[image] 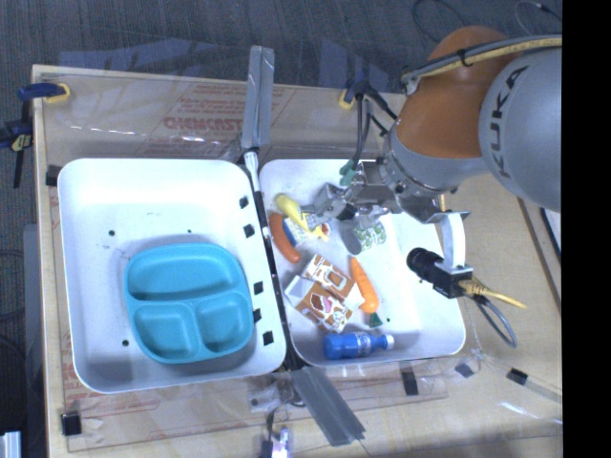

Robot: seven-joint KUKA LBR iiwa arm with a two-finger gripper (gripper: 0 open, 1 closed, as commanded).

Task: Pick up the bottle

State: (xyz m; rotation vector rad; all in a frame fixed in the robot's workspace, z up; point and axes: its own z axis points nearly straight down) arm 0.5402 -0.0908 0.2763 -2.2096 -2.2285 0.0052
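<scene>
Blue bottle [355,343] lies apart from KUKA-marked arm [506,122]; fingers' [355,219] state unclear.

Wooden bench [143,103] on dark carpet [143,12]

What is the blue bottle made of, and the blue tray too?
The blue bottle looks like smooth plastic: it is evenly coloured, with a paler cap end, though it is small here. The blue tray looks like matte moulded plastic, with rounded edges and three pressed-in compartments.
</scene>
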